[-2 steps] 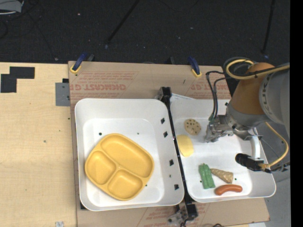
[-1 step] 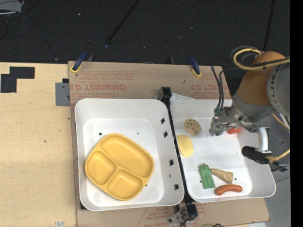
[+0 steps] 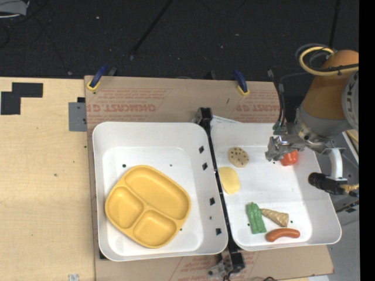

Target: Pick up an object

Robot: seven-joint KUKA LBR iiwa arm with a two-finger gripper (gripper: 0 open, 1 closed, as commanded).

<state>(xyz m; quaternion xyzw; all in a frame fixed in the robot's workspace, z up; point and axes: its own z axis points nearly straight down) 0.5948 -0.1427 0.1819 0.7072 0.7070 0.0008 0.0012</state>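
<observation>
**Camera view: claw down at red object, right bin**

Claw (image 3: 280, 151) sits low in the right bin (image 3: 328, 230), upper right corner, touching or just beside a small red object (image 3: 289, 158). Whether it is open, closed or gripping the object: cannot tell. Cookie (image 3: 238, 156) lies near, to its left. Step in hand, by my reading: the grasp itself. Next move calls for a firm close on the red object, then a straight lift clear of the bin wall.

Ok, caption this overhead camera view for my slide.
Pincer beside small red object in right white bin; yellow divided plate in left bin.
</observation>
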